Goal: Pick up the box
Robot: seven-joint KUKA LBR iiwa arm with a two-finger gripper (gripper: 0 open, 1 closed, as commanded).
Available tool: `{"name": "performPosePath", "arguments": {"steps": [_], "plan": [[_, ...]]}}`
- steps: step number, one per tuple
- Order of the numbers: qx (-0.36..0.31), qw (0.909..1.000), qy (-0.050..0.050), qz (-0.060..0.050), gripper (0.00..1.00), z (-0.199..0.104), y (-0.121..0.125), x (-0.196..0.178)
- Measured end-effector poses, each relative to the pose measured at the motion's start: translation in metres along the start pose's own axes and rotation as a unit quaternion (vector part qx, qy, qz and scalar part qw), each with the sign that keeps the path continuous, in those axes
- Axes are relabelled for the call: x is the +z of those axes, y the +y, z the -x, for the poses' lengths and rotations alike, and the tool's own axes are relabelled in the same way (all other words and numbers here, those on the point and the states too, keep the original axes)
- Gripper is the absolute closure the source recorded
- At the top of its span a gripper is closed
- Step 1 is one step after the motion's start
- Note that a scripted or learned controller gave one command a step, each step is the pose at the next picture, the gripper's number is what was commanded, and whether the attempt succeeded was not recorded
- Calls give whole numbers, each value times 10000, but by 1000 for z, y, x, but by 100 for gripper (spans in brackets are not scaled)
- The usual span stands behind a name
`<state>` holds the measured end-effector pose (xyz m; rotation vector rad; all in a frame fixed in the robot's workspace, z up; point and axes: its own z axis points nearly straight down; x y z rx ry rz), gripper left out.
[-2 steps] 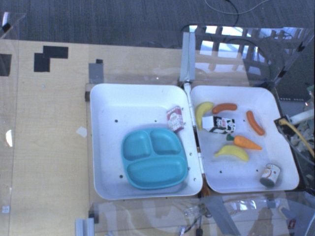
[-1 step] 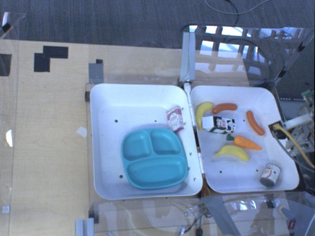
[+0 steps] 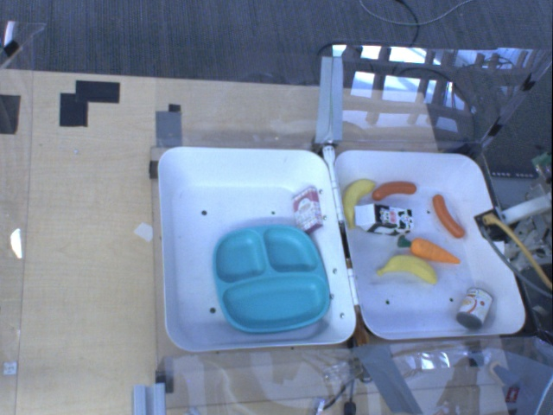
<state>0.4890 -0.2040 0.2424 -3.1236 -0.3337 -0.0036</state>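
A small black-and-white patterned box [image 3: 385, 219] lies flat in the right bin [image 3: 492, 188], left of the bin's middle. It touches a yellow banana [image 3: 355, 199] on its left, and a red sausage [image 3: 394, 188] lies just behind it. A second small box-like pack, red and white [image 3: 307, 208], leans against the right wall of the left bin [image 3: 186, 232].
A teal divided plate [image 3: 271, 277] takes up the front of the left bin. The right bin also holds another sausage [image 3: 448, 215], a carrot [image 3: 432, 251], a second banana [image 3: 408, 269] and a small can [image 3: 473, 307] at the front right. Cables and a yellow hose [image 3: 523, 249] lie past its right rim.
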Motion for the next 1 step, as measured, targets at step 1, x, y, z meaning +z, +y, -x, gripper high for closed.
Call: {"name": "performPosePath", "arguments": {"steps": [1], "plan": [[-42, 10000, 8, 3, 100, -2, -1, -10]]}}
